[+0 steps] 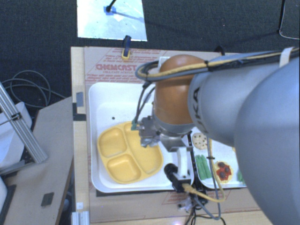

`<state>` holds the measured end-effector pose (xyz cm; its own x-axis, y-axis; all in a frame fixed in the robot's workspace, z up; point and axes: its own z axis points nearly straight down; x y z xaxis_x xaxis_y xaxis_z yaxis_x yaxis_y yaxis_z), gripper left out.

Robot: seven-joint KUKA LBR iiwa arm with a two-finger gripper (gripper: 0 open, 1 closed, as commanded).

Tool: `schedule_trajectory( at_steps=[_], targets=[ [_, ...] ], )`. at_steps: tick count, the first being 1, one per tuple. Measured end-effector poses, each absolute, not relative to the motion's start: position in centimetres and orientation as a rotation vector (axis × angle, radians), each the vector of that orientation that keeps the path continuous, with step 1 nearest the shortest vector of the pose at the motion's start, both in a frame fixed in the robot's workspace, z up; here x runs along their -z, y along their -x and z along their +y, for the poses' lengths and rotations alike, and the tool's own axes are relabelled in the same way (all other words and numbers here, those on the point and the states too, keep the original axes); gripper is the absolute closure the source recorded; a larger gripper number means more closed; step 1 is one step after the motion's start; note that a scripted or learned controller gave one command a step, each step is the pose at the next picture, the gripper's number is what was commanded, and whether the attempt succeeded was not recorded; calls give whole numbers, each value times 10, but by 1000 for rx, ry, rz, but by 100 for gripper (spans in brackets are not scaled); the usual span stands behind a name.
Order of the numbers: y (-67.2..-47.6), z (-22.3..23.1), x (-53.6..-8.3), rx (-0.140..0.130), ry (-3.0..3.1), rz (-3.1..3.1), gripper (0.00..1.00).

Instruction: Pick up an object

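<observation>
Room is tight in the left bin (105,95): a yellow tray (123,153) fills its lower half, lying close to the bin's near wall and left wall, while the upper half of the white floor is bare up to the far wall. The arm (243,111) comes in from the right and covers the divide between the two bins, its orange band (174,90) hanging over the left bin's right side. The claw (151,136) sits low at the tray's upper right edge, over or touching the rim there; whether it is open, closed or gripping anything cannot be told, since the wrist hides it. The tray is a pale yellow plastic plate with three hollows, two rounded ones on the left and a larger one toward the right, lying flat and turned at a slant to the bin walls. In the right bin (234,185) a white card (213,165) with pictured food, green beans, a cookie and something red, shows beneath the arm. Cables (197,200) loop down over the near edge of the bench (79,172), whose cardboard cover borders the bins.
</observation>
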<state>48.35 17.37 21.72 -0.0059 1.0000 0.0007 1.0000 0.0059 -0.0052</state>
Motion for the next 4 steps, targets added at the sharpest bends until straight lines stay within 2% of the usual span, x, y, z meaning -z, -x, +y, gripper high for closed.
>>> schedule_trajectory(
  at_steps=[1, 2, 3, 4],
  targets=[
    [-557, 142, -244, 9, 2227, -2224, 100],
    [-484, 94, -277, 0, 2224, -2217, 100],
    [-487, 131, -298, 4, 2214, -2229, 100],
    [-488, 100, -431, 24, 2225, -2230, 100]
  ],
)
